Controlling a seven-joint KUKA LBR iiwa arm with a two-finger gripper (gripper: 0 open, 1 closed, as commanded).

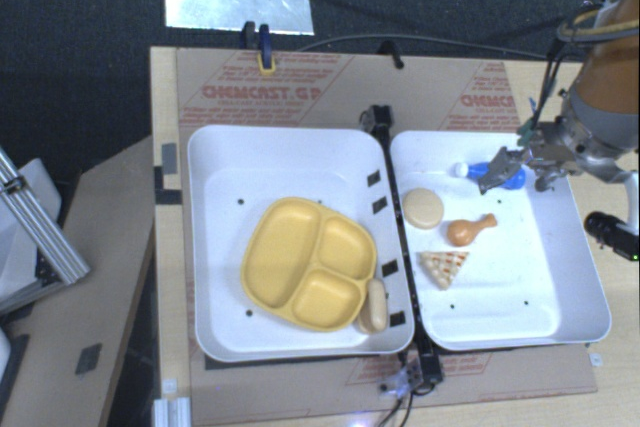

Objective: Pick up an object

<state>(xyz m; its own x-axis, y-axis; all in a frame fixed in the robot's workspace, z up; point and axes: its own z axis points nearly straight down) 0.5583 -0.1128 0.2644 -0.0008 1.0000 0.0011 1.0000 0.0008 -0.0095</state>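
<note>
White plastic walls keep your candidates corralled in the right bin. A smooth round tan biscuit, a glossy orange-brown drumstick and a flat wedge of pizza lie loosely apart near its left side. The gripper hangs over the far part, right at a blue bottle-shaped toy with a white cap, probably your target. You cannot tell from this angle whether the gripper is open or closed. In the left bin sit a yellow divided tray and a pale bread roll.
</note>
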